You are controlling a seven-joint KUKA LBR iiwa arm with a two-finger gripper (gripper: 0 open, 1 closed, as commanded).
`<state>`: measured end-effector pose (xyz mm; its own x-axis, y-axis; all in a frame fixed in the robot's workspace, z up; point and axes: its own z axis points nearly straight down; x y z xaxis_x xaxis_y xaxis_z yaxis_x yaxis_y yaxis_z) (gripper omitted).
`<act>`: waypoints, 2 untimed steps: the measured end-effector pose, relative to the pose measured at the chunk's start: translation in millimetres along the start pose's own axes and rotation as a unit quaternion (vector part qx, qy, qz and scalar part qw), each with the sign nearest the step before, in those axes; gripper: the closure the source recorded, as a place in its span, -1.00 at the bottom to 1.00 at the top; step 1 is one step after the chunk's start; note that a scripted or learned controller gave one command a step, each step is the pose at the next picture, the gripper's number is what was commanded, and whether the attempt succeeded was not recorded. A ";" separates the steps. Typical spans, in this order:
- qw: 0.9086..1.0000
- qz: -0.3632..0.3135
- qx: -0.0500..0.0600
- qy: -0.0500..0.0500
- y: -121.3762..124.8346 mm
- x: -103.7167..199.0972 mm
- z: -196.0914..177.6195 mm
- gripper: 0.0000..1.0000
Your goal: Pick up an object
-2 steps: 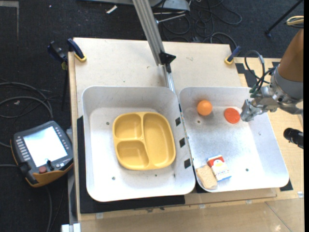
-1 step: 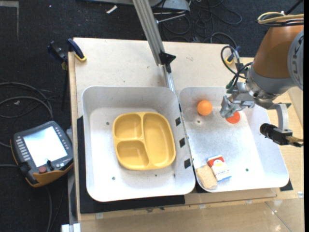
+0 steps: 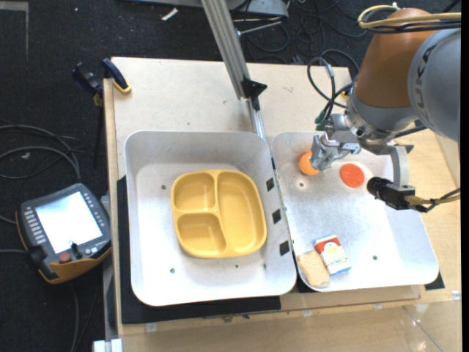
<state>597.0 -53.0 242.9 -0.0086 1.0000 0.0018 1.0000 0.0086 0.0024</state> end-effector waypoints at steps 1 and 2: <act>1.000 0.000 0.001 0.000 14.9 52.3 13.1 1.00; 1.000 0.000 0.000 0.000 32.3 114.3 15.8 1.00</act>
